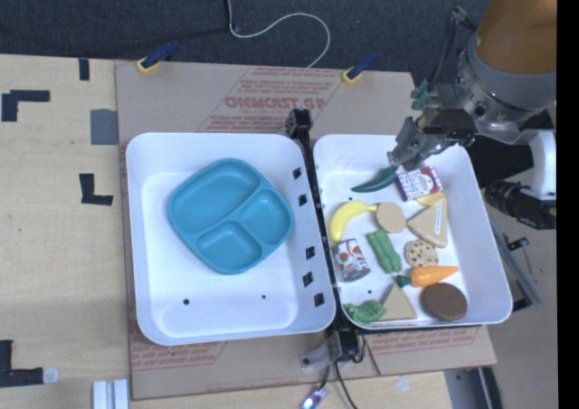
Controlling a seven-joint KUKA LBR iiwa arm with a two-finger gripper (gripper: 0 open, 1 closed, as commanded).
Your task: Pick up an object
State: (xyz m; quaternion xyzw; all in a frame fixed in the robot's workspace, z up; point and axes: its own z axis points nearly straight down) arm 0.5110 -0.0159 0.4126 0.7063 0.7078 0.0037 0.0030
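Even, fairly bright overhead light falls on the two shallow white plastic bins [145, 244], whose floors look slightly washed out, with only soft, short shadows under the blue three-compartment plastic plate [231, 214], while the dark carpet [109, 0] behind stays dim and fine detail looks mildly soft.
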